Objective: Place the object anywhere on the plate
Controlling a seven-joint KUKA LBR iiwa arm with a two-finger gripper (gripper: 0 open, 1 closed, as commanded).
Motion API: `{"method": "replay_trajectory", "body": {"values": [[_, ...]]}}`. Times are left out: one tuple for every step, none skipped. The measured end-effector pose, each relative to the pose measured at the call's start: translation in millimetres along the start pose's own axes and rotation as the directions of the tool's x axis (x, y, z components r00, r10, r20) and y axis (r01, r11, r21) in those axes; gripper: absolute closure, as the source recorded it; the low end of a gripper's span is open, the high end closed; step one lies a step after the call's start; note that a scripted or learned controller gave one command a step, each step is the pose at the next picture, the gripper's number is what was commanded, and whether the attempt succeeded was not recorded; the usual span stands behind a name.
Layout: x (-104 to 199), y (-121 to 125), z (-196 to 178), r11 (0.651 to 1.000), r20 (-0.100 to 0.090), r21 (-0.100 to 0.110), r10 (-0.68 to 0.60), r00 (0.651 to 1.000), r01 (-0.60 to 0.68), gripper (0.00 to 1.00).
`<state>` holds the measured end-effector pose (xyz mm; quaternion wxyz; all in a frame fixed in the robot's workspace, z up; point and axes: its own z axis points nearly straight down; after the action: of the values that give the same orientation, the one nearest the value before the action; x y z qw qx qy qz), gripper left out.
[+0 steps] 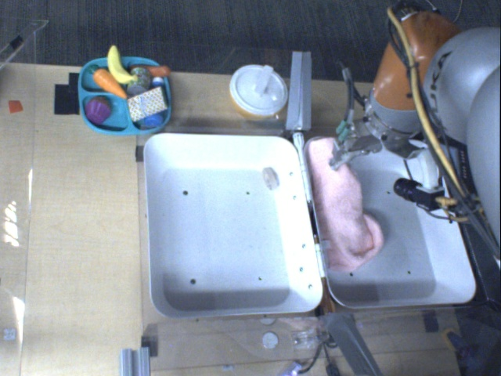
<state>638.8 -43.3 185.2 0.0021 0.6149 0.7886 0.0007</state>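
Note:
A blue divided plate point(125, 124) sits on the bench at the far left, beyond the bins, holding a toy banana, a carrot and other small toy foods. A pink cloth point(343, 214) lies crumpled along the left side of the right bin point(423, 265). My gripper point(343, 153) hangs over the far end of that cloth, near the bin's back left corner. A small pale translucent object point(270, 178) rests in the left bin point(203, 280) near its back right.
A round white and yellow lidded container point(258, 91) stands behind the bins, beside a grey metal post point(298, 92). Black cable and a connector point(419, 194) hang over the right bin. The arm's body covers the right side.

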Motion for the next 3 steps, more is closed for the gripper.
{"method": "replay_trajectory", "body": {"values": [[1, 2, -40, 1.000, -0.001, -0.001, -0.007, 1.000, 0.007, 1.00], [45, -3, -46, 0.916, -0.001, -0.001, -0.401, 0.916, 0.401, 1.00], [102, -19, -51, 0.686, -0.001, -0.003, -0.728, 0.686, 0.728, 1.00]]}}
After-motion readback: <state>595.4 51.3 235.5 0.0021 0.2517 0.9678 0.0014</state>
